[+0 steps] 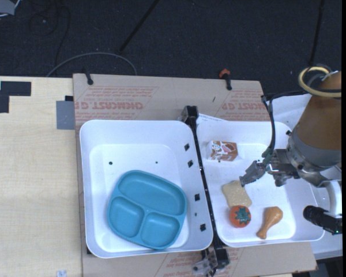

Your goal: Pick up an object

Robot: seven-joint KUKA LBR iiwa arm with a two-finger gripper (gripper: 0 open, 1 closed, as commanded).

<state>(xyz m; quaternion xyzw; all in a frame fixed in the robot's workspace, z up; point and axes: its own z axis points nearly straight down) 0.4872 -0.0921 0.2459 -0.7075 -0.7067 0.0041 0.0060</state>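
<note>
Metal gripper (pixel 252 174) hovers open above flat, speckled toast slice (pixel 236 194)

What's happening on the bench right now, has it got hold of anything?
Nothing is in its grasp yet. The gripper hovers over the right bin, just above the bread slice, with nothing between its fingers. Also in that bin lie a tomato, a chicken drumstick and a small brown-and-white packet. The left bin holds a blue divided plate.
</note>
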